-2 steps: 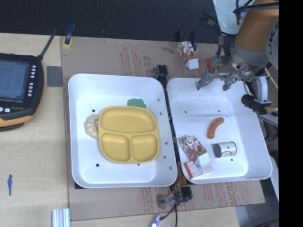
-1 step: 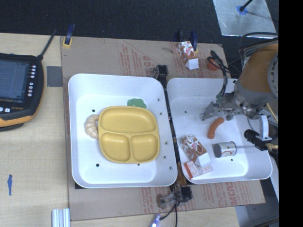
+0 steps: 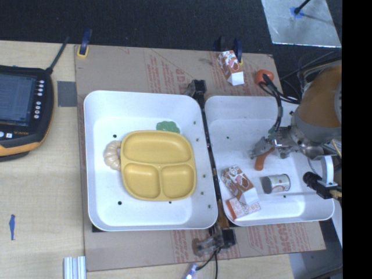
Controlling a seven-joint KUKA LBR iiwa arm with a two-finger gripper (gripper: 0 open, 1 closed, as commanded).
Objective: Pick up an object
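The gripper [image 3: 266, 149] is seen low over the right bin [image 3: 244, 112], reached in from the right on the grey arm [image 3: 314, 112]. Whether it is open or closed cannot be told from this angle. A small orange-brown piece [image 3: 260, 161] is found right at its tip, touching or just under it; no grasp can be confirmed. A silver can [image 3: 275, 183] is laid on its side a little nearer the camera than the gripper. A red-and-white carton [image 3: 239, 189] is spotted to the can's left, near the bin's front wall. Well off to the gripper's left, the left bin [image 3: 102, 202] is occupied by a yellow divided tray [image 3: 157, 164], with a green item [image 3: 168, 127] and a beige ribbed item [image 3: 111, 154] tucked at its edges.
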